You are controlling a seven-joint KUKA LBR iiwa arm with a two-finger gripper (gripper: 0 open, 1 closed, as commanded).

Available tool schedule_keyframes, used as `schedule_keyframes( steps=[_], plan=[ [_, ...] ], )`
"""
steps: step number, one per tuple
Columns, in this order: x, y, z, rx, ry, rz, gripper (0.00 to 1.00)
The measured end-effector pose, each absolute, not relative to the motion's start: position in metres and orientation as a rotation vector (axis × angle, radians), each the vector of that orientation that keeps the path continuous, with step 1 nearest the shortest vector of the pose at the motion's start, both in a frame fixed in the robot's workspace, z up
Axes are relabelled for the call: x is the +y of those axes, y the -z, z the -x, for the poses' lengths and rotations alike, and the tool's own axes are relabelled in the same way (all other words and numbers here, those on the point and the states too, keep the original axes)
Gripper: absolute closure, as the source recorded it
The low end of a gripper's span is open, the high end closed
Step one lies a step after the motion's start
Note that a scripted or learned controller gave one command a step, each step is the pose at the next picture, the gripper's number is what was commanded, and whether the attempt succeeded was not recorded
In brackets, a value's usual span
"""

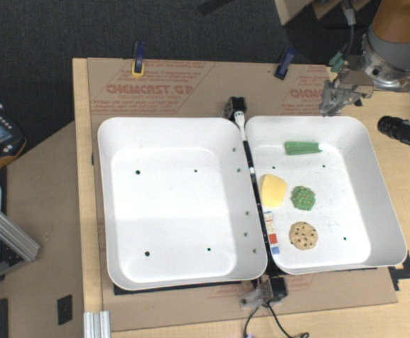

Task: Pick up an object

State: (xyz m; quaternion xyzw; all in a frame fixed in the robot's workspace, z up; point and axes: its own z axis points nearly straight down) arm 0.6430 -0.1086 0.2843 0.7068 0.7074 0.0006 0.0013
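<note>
The right bin point(374, 189) holds several small items: a flat green bar point(302, 147) near its far side, a yellow rounded piece point(273, 190) by its left wall, a green knobbly ball point(303, 198) beside that, and a brown speckled cookie point(303, 236) nearer the front. My gripper point(330, 103) hangs above the far edge of the right bin, to the right of and behind the green bar, with nothing visibly between its fingers. Its fingers point down and look close together.
The left bin point(120, 189) sits beside the right one on a cardboard sheet point(184, 83). Blue clamps point(139, 67) hold the sheet's far edge. A black fitting point(234, 108) sits between the bins at the back, and cables trail at the front.
</note>
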Motion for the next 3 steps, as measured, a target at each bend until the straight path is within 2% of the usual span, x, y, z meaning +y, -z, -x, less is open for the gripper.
schedule_keyframes(
  steps=[1, 2, 3],
  plan=[
    [-0.126, -0.273, -0.583, 2.22, 0.006, -2.228, 1.0],
    [-0.113, -0.278, -0.51, 2.222, 0.003, -2.228, 1.0],
    [-0.035, -0.305, -0.524, 2.228, -0.006, -2.211, 1.0]
  ],
)
